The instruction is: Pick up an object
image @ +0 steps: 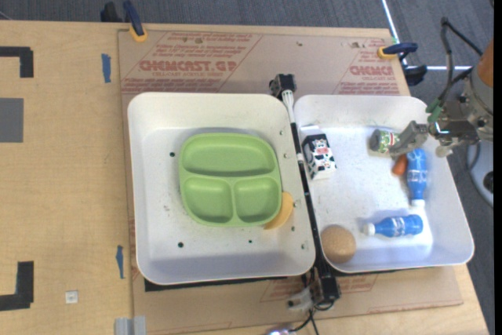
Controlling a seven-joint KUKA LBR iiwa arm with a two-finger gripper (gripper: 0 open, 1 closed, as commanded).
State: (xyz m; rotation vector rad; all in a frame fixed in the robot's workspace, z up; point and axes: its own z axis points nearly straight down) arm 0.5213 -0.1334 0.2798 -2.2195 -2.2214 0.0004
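The right bin [447,247] holds several small objects. A green can [383,140] lies at its back, with a small orange item [399,165] just in front of it. One blue bottle [417,175] lies lengthwise near the right wall. A second blue bottle [397,227] lies toward the front, beside a brown ball [339,243]. A cow-patterned carton [318,154] sits by the left wall. My gripper [411,138] reaches in from the right, low over the bin, right beside the green can and above the first bottle's top. Nothing shows held in it.
The left bin [149,169] contains a green divided plate [230,178] with a yellow piece [279,213] at its front right corner. A black clamp [282,84] stands at the back between the bins. Blue clamps [398,50] hold the cardboard sheet's far edge.
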